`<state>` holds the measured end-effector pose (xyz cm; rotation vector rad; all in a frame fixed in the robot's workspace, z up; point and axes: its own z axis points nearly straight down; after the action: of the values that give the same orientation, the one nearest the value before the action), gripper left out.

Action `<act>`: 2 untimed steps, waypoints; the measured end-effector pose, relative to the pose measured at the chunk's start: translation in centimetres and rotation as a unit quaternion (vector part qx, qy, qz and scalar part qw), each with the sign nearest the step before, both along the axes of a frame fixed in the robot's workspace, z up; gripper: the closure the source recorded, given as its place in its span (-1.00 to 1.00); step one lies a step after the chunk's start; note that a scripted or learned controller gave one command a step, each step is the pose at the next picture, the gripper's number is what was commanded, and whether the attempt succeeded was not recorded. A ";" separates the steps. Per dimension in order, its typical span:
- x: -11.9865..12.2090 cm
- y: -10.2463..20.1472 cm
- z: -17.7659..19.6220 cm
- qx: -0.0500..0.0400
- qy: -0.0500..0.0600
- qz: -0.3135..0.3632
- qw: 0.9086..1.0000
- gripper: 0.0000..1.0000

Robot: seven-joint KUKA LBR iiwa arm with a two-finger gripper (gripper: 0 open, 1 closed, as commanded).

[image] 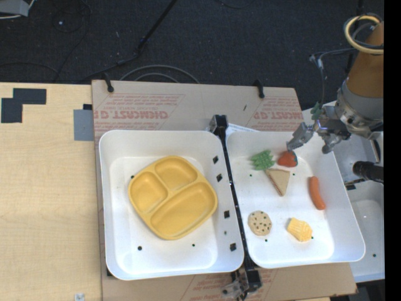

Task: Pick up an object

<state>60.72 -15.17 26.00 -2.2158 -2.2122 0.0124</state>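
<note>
Camera view, left to right: yellow plate (173,196) far left of the end effector (315,137), broccoli (262,160) nearer, tomato (287,159) just below its spread, empty fingers. Crowding risks the tomato rolling or a neighbour being nudged.

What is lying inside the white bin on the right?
The right bin holds a green broccoli piece, a red tomato, a tan wedge, an orange sausage, a cookie and a yellow piece. Whatever is beneath them is covered.
</note>
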 end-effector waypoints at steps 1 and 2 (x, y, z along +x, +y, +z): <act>0.2 0.0 0.7 -0.001 -0.006 0.001 1.000 -1.00; 0.3 -0.3 -3.8 0.000 -0.003 0.000 1.000 -1.00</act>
<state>61.02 -15.52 22.24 -2.2184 -2.2169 0.0063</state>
